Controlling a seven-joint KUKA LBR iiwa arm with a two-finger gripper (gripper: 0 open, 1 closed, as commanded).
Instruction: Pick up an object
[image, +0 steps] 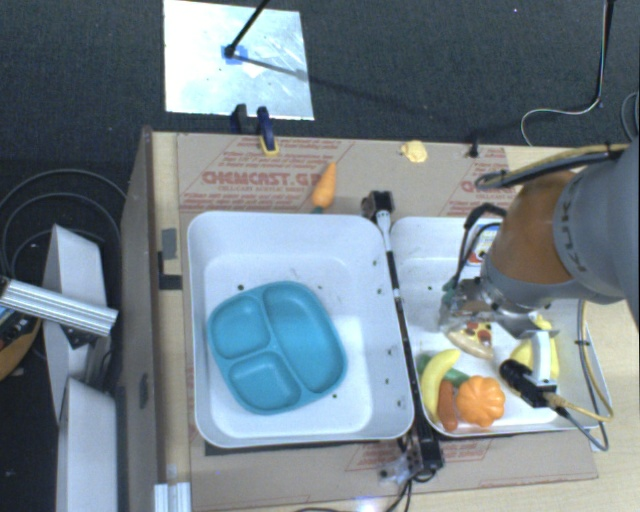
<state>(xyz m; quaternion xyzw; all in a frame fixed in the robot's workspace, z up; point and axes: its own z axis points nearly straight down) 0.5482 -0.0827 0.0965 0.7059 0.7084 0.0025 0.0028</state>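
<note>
The thing nearest me is a flat toy pizza slice (472, 336), pale with red spots, lying near the middle of the right bin (425, 245). It looks like light, stiff plastic, smooth enough to slip. Because it lies low against the bin floor, I judge a pinch across its narrow width, near the crust end, is safer than trying to get under the tip.

My gripper (462, 308) hangs just above the slice's upper edge. My own wrist covers the view there, so I cannot tell whether the gripper is apart or together, nor whether it touches the slice. Nothing shows as held.

Just below the slice lies a yellow banana (437, 368), curved toward the bin's left wall, and beside it a rounded orange pumpkin (479, 398). Both are close, so a sloppy descent could nudge them.

The left bin (250, 235) holds a blue divided plate (275, 345), well apart from all this.
</note>
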